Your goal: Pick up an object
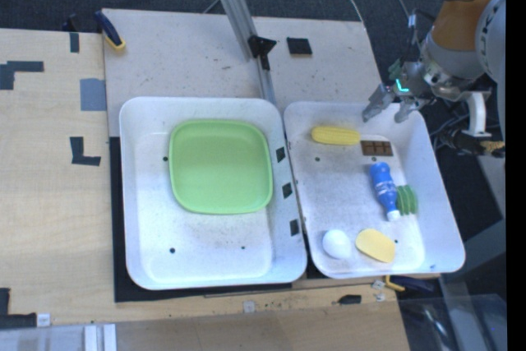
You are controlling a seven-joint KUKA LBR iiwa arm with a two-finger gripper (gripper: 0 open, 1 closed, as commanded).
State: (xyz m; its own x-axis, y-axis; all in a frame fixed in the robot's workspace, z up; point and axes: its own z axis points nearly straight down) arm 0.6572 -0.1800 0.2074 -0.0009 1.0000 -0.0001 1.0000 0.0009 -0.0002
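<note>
Camera view, looking down at a slant: the claw [390,106] of a grey-and-orange KUKA arm [460,20] hangs at the upper right of the frame, over the far rim of the right-hand white bin [427,259], its two fingers spread apart with nothing between them. The candidates for picking all lie loose on that bin's floor in the right half of the frame: a yellow corn cob [334,136] nearest the claw, a brown chocolate bar [377,148] just beside it, a blue bottle [383,189] with a green piece [407,199] touching its right side, and, toward the bottom, a white egg-like ball [335,242] and a yellow wedge [376,245]. Set apart as they are, each appears to offer room for the fingers; the cob looks the shortest reach. A green plate [220,166] sits alone in the left-hand bin [140,201]. Both bins rest side by side on a pale surface [164,62], scuffed and marked with dark tape squares, with a metal pole [238,4] rising behind them and cables trailing over dark flooring at the top.
</note>
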